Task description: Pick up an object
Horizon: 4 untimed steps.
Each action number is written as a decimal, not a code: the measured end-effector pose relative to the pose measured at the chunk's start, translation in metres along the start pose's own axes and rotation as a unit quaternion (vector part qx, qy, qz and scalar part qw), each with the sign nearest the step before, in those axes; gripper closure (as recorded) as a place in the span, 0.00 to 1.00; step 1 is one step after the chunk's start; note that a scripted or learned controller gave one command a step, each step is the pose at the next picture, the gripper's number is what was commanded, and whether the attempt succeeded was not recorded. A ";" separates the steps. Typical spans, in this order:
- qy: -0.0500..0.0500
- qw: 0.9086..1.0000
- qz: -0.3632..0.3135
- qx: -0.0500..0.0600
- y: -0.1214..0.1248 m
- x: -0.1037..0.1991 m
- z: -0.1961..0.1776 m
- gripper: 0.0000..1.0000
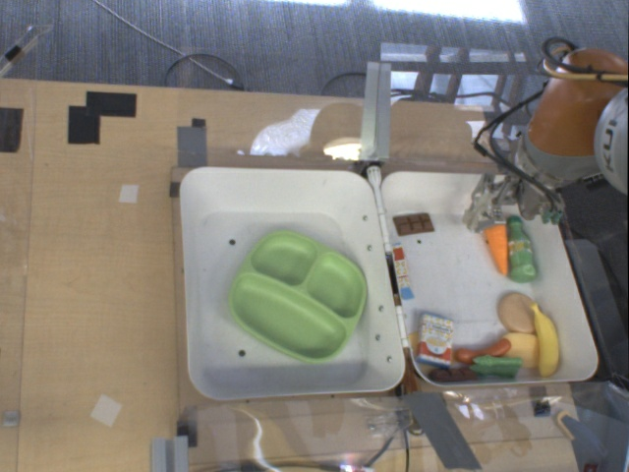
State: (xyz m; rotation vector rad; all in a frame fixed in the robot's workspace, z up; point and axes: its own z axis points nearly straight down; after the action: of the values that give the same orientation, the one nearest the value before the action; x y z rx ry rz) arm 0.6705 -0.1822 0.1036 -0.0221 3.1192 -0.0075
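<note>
1. green is the color of the big plate [298,294] with three parts; it lies in the left bin [206,224].
2. the two white bins sit side by side on a light wood tabletop [88,283], touching in the middle.
3. the right bin [447,264] has many small things in it.
4. the grey arm [580,116] with its orange band reaches in from the right, and its end effector [511,209] hangs over the top right corner of the right bin.
5. i cannot tell if the end effector is open or closed, and i cannot tell if it is touching anything.
6. an orange carrot [498,248] lies just under the end effector, and a green bottle [521,251] lies right beside the carrot, touching it.
7. a small brown chocolate bar [413,225] lies near the top left of the right bin, well apart from the carrot.
8. a thin red, white and blue stick [401,272] lies along the left wall of that bin.
9. at the bottom of the right bin a little box [435,339] sits beside a red pepper [484,349] and a green pepper [497,366].
10. a yellow banana [546,339] lies by the right wall, next to a round tan thing [515,312].
11. black squares [98,114] are stuck on the tabletop at the top left.
</note>
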 end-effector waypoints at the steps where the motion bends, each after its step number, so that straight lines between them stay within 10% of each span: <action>1: -0.002 0.999 -0.048 0.000 0.029 -0.007 -0.121 1.00; 2: 0.009 0.993 -0.120 -0.003 0.017 0.116 -0.072 1.00; 3: 0.002 0.992 -0.128 -0.001 -0.023 0.062 0.011 1.00; 4: 0.004 0.996 -0.086 -0.003 -0.021 -0.002 0.014 1.00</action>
State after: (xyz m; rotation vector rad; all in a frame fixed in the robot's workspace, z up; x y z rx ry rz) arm 0.6732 -0.2029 0.0894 -0.2911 3.1140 -0.0027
